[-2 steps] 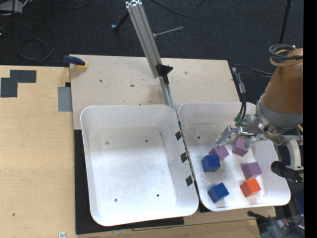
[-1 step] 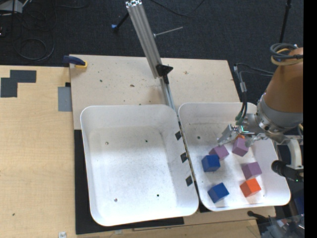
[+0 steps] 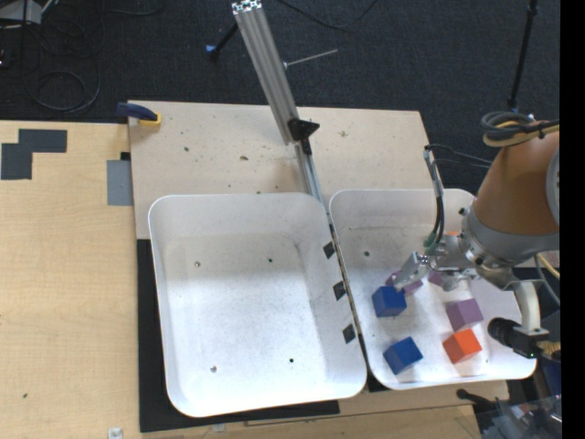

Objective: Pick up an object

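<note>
The arm (image 3: 516, 195) is seen reaching in from the right over the right bin (image 3: 393, 210), with the gripper (image 3: 413, 277) lowered near the bin's middle. Whether the fingers are open or closed cannot be told, since they are small and partly blurred. A blue cube (image 3: 388, 301) is placed just below and left of the gripper, very near it, though contact cannot be made out. A second blue cube (image 3: 402, 354) is found nearer the front rim of the same bin. A purple cube (image 3: 465, 313) and an orange cube (image 3: 462, 345) are set close together to the right. The left bin (image 3: 183, 236) is set beside it on the bench (image 3: 210, 149).
</note>
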Controlling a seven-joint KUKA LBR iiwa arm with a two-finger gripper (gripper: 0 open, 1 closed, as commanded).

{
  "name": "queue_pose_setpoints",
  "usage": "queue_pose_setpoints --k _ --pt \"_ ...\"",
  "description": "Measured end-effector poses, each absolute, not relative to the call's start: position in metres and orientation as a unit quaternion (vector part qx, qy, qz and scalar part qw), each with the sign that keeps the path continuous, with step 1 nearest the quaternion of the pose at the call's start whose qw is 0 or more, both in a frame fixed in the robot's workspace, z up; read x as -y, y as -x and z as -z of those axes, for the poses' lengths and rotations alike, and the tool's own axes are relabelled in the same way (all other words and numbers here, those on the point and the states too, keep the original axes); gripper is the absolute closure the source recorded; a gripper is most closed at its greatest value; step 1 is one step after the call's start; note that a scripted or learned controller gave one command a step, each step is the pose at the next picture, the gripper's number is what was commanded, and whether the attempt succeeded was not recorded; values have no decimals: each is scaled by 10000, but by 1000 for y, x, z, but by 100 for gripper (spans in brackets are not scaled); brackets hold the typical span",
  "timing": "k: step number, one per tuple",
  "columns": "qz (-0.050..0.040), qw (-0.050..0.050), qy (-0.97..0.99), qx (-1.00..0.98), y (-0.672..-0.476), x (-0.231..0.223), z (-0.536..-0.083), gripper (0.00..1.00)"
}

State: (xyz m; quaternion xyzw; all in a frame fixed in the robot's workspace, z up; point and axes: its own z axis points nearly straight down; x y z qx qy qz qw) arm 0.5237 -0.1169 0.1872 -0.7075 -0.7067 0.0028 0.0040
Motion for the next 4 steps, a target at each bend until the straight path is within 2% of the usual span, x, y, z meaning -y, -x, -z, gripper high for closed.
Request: queue_pose_setpoints --k 1,2,3,4 --pt "-25 39 7074 7068 -520 121 -142 0" --pt "66 -99 7069 7072 -528 123 -122 0" --pt "65 -78 7097 7044 -527 123 -130 100" --pt "9 -14 7069 7073 -530 127 -192 100"
